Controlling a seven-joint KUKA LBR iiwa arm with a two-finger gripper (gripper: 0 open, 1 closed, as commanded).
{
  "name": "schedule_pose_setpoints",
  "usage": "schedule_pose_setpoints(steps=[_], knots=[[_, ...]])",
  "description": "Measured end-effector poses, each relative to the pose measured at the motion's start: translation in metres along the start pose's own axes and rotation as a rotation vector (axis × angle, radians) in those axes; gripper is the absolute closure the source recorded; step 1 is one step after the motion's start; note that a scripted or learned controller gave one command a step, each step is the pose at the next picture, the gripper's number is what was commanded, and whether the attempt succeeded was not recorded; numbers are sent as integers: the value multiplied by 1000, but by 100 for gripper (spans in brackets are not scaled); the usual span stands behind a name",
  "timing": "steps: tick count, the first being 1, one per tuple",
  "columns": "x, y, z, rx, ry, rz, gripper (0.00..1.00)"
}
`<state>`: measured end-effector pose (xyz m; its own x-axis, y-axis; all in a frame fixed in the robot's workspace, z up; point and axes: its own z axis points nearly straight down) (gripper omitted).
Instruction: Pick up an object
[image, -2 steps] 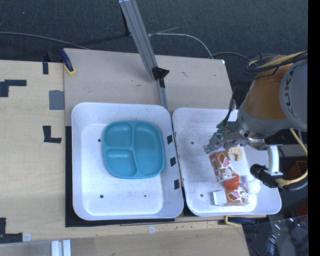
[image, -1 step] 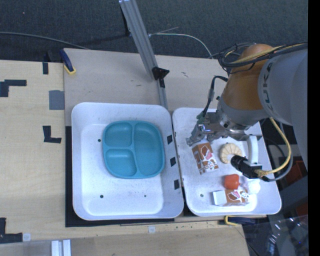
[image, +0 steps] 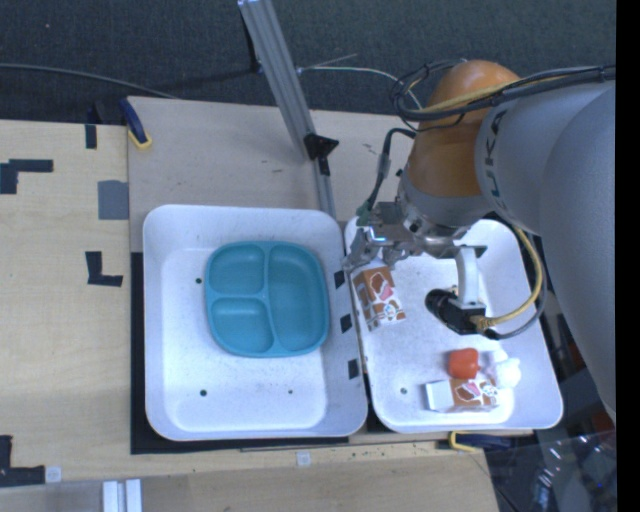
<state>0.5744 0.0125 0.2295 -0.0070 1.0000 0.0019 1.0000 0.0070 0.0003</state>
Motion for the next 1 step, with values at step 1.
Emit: schedule_pose_setpoints(steps=[1], knots=[[55, 28, -6, 0, 0, -1, 100]])
